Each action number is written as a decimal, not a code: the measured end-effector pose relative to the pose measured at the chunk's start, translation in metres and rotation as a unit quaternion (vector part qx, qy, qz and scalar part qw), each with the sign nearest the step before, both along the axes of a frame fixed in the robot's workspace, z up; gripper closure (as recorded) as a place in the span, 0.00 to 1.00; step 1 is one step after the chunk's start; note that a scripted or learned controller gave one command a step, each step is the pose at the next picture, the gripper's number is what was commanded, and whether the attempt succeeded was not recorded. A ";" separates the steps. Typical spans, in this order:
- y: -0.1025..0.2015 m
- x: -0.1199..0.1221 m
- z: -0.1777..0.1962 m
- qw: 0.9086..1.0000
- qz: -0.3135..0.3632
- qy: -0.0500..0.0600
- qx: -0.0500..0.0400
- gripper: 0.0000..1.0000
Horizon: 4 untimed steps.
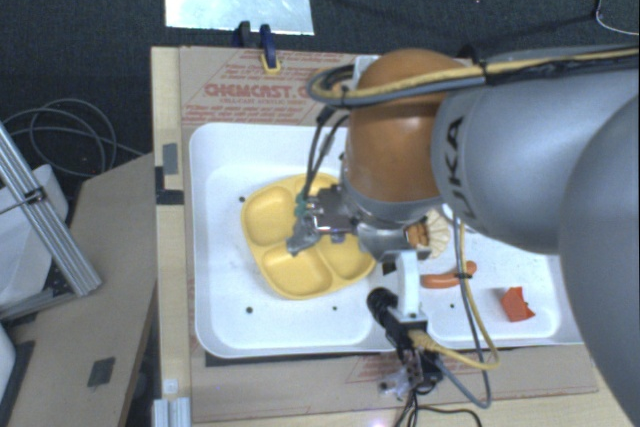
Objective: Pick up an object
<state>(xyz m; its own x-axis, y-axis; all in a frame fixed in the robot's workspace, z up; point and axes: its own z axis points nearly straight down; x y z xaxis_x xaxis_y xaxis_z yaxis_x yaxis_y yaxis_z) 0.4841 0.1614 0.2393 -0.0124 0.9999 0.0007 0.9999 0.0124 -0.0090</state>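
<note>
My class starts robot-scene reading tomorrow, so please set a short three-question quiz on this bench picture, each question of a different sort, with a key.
1. True or false: the yellow tray lies in the white bin on the left of the view.
2. Multiple choice: the small red block lies (a) on the yellow tray, (b) in the bin on the right of the view, (c) on the cardboard behind the bins.
3. Fill in: the arm's wrist hangs over the tray's ____ edge, as the view shows it.

Key: 1 true; 2 b; 3 right.
</note>
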 end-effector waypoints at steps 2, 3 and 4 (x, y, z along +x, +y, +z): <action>-0.178 0.025 -0.055 1.000 -0.010 -0.006 -0.002 0.00; -0.250 0.000 -0.103 1.000 -0.010 -0.003 -0.002 0.00; -0.177 0.044 -0.044 1.000 -0.001 -0.009 0.000 0.00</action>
